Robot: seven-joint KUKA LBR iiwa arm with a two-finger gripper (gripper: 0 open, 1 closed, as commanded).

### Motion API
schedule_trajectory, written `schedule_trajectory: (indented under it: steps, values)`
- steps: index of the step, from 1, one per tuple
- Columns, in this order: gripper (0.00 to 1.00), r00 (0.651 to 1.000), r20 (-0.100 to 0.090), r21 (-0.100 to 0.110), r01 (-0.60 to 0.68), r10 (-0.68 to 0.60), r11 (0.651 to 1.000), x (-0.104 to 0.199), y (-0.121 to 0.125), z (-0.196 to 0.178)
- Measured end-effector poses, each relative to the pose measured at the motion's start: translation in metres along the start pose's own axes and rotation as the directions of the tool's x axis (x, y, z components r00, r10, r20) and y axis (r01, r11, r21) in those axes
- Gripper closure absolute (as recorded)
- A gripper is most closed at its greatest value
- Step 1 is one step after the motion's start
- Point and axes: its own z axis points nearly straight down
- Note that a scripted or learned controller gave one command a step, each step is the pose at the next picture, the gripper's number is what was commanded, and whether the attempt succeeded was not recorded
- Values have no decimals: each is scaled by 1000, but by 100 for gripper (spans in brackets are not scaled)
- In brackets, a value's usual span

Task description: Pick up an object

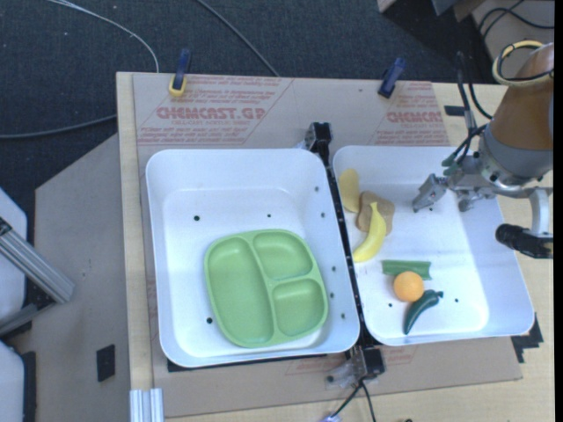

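The right bin (493, 315) holds a yellow banana (373, 233) by its left wall, with tan food pieces (352, 192) beside and behind it. Nearer the front lie a flat green piece (406, 268), an orange ball (407, 287) and a dark green pepper (420, 310). My gripper (446, 198) hangs over the back of the right bin, to the right of the banana and apart from it. Its fingers (427, 193) are spread open with nothing between them.
The left bin (176, 192) bears a green divided plate (264, 286). A black clamp (318, 134) sits at the back where the bins meet, and another (369, 360) at the front. Blue clips (391, 76) hold the cardboard base at the back.
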Motion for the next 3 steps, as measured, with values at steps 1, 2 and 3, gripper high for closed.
schedule_trajectory:
  steps: [1, 2, 3]
  values:
    - [0, 1000, -1, 4, 1, -1, 1000, 10, 1, 49]
    - [100, 1000, 1, -3, 1, -1, 1000, 9, 2, 36]
    - [100, 1000, 4, -10, -1, 1, 1000, 2, 2, -10]
